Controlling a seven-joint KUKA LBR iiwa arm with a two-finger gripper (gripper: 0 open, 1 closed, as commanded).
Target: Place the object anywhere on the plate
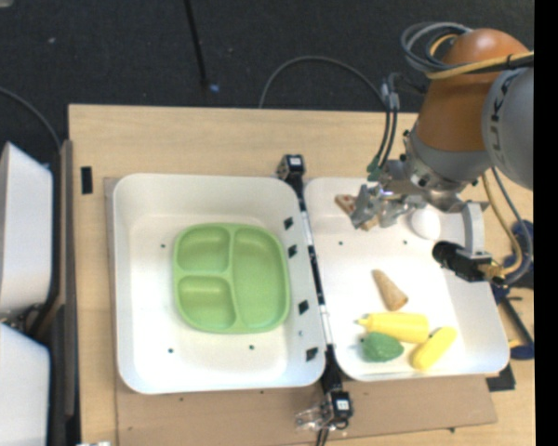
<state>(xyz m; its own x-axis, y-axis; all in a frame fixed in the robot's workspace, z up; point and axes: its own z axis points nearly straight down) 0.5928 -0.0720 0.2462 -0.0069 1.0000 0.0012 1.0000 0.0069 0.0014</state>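
Observation:
A green divided plate (231,277) lies in the middle of the left bin (139,203). My gripper (370,212) hangs low over the back of the right bin (484,342), far from the plate. A small brown piece (343,202) lies just left of the gripper, and a white egg-like object (425,221) sits just right of it. Further forward in the right bin lie a tan cone (390,289), a yellow corn cob (396,324), a green lumpy item (381,347) and a yellow lemon-like item (433,347).
The bins' shared rim (312,268) with black clips runs between plate and gripper. The arm's orange band (470,82) and cables rise at the back right. White boxes (19,240) stand off the bench at the left.

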